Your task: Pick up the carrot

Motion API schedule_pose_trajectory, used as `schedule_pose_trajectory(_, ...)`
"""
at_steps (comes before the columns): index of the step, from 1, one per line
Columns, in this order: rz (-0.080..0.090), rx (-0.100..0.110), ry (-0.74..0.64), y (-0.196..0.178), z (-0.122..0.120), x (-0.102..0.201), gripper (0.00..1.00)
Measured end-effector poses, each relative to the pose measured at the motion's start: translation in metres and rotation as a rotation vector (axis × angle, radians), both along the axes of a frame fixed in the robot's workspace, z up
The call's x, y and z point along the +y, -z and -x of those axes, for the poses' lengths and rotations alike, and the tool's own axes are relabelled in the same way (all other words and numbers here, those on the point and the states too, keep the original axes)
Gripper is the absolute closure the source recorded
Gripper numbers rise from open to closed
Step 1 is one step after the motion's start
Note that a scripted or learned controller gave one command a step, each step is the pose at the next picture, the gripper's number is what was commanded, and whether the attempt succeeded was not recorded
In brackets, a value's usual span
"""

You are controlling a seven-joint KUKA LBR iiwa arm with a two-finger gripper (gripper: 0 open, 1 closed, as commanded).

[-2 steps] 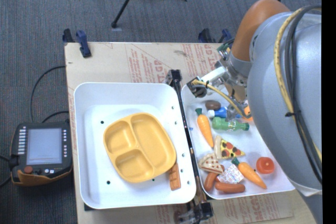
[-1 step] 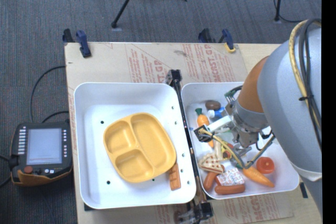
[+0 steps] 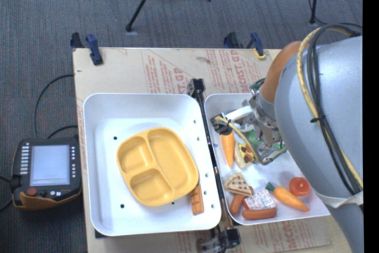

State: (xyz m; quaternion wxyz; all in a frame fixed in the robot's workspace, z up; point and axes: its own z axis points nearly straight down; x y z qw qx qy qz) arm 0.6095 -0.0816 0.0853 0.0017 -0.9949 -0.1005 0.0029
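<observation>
Camera view, slanted top-down: right bin holds the toy food, left bin holds a yellow divided plate and a brown strip-shaped piece just beside the plate's lower right edge. Two carrot-like things in the right bin. The carrot lies lengthwise near that bin's left wall, fat end up, tip toward the waffle piece. A second, shorter orange carrot with a green stub sits further right, just below the tomato. The gripper hangs just right of the long carrot, above a green and yellow food piece; arm body hides much of it, so how far it is open can't be told, and nothing is visibly between its fingers. Judgement: carrot looks like light, rigid plastic, smooth and probably slippery, tapering, so a pinch across the thick upper half is safer than the thin tip. Writing: red repeated printing on the brown board under the bins, reversed and upside down, not readable. A wrapped snack beside the sausage has print too small to read.
</observation>
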Motion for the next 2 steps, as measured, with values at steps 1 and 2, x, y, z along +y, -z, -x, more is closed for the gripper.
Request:
schedule_pose_trajectory(1, -0.002, 0.0, -0.158, 0.0, 0.066, -0.032, 0.0)
schedule_pose_trajectory(2, 0.001, -0.002, -0.042, -0.101, 0.0, 0.026, 0.0)
